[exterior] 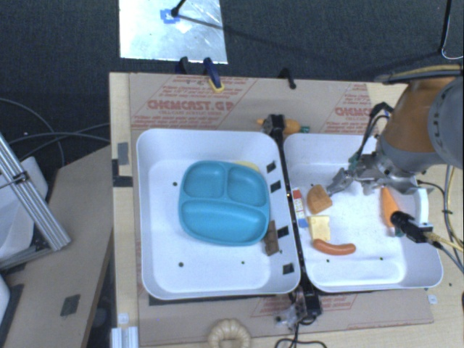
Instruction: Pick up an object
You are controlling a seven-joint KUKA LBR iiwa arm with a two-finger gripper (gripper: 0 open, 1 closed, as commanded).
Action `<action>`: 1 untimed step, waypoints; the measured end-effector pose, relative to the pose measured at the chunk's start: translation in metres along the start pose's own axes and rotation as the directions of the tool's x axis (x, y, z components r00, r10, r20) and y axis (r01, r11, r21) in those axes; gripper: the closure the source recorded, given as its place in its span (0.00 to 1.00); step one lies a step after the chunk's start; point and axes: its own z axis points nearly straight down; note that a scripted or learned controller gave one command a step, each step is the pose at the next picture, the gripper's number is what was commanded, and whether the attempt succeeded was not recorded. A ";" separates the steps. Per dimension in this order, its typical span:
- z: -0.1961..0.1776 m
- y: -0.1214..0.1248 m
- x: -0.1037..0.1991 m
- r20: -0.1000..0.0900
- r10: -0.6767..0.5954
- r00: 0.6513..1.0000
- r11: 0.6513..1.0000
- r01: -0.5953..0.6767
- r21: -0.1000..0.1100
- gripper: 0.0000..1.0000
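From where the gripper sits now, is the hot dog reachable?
Probably yes. The hot dog lies in the open on the right bin's floor, apart from the cheese slice, and the gripper is above that bin.

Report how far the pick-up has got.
Nothing looks lifted yet. The bread piece, cheese slice, sausage and carrot all lie on the floor of the right bin. In hand: the gripper sits low beside the bread piece. Left: closing on something and raising it.

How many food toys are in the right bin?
4: bread piece near the divider, cheese below it, sausage lowest, carrot by the arm, which may hide more.
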 end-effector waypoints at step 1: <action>0.030 0.003 0.001 -0.003 0.003 1.000 1.000 -0.003 -0.004 0.00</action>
